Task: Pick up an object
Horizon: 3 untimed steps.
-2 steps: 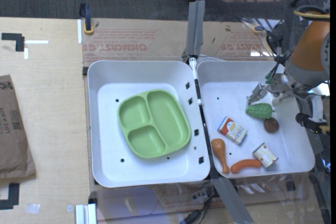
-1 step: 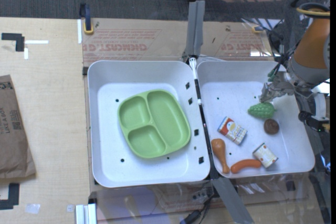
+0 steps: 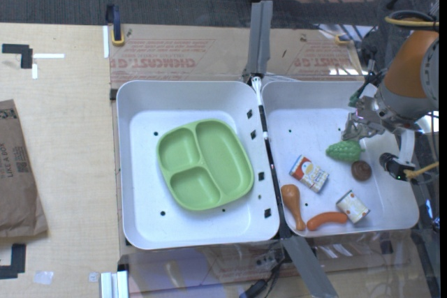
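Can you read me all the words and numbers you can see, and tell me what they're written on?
"CHEMCAST GP", in red and upside down: on the brown cardboard sheet behind the bins; it seems to repeat further right, too faint to be sure.
Brown paper bag at the left edge: dark print, too blurred to read.
Small red and white packet in the right bin: label too small to read.

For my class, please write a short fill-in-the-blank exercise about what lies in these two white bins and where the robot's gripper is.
1. The green divided plate has ____ compartments.
2. The plate lies in the ____ bin as the camera sees it.
3. The gripper is just above a bumpy ____ toy in the right bin.
4. The orange sausage lies near that bin's ____ edge.

Missing words: three; left; green; front
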Motion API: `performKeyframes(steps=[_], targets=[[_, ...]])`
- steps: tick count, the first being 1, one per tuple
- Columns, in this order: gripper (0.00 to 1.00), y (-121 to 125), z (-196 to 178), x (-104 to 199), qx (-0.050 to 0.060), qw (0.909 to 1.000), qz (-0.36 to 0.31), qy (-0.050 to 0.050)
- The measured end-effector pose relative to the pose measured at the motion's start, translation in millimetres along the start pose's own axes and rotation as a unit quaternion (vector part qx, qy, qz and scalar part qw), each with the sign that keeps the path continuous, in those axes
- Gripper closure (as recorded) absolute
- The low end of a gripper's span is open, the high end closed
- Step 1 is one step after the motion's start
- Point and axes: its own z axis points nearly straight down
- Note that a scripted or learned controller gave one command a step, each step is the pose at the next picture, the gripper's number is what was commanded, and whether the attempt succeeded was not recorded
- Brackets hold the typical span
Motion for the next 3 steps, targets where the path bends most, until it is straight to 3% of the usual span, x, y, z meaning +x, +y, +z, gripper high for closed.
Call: performKeyframes(steps=[1,2,3], targets=[[0.00,0,0,0,0.000,1.0000,0.000,0.000],[0.00,-15,-1,6,-0.001,0.9766,-0.215,-0.001],[1.00,-14,-11,5,-0.003,0.9770,-0.213,-0.001]])
